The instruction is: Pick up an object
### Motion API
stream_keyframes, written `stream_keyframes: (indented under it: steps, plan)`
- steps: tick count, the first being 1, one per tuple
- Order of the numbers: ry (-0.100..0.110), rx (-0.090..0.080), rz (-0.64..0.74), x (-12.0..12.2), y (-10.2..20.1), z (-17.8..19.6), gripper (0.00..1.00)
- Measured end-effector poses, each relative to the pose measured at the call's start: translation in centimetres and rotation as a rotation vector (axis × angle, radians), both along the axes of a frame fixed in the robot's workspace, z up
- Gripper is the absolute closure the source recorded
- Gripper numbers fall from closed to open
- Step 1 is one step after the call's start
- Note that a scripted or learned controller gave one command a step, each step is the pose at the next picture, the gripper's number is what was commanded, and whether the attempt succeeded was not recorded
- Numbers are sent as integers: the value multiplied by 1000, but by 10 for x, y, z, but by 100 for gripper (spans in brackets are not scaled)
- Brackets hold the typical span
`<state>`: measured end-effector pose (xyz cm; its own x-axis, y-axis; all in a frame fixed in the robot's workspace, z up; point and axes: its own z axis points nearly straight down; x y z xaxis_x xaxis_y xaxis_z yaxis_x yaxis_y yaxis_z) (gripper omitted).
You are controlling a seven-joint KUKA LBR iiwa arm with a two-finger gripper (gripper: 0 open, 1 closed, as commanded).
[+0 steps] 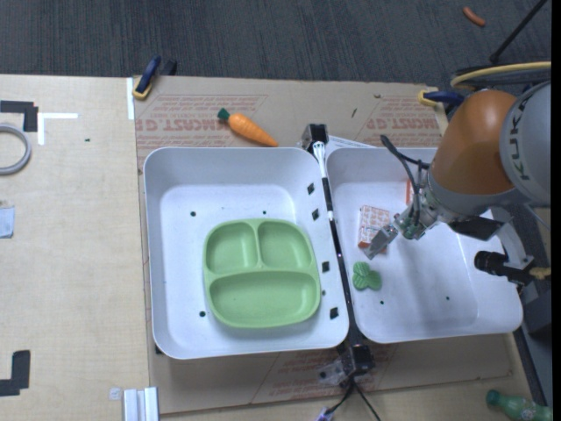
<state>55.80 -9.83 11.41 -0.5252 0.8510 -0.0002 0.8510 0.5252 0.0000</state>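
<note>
Pincer poised inside the right bin, nothing gripped

Nearest, a small green object (366, 277) is seen lying free in the right bin (438, 314), just below the pincer (379, 242); whether the pincer is wide or narrow cannot be told. A patterned packet (374, 222) lies just beyond. A miss is risked, since both things sit beside the bin's left wall; open room is left rightward.

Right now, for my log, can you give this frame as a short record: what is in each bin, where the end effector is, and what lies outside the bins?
left bin: green divided plate
right bin: small green toy, red-and-white packet
end effector: low over right bin, just right of the packet, above the toy
outside bins: toy carrot behind left bin
</note>
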Motion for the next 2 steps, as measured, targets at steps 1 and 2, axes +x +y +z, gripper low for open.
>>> stream_keyframes:
  steps: [1, 2]
  plan:
    - [0, -1, -141, 27, 66, 78, 0]
    - [-1, 0, 185, -14, 63, 78, 0]
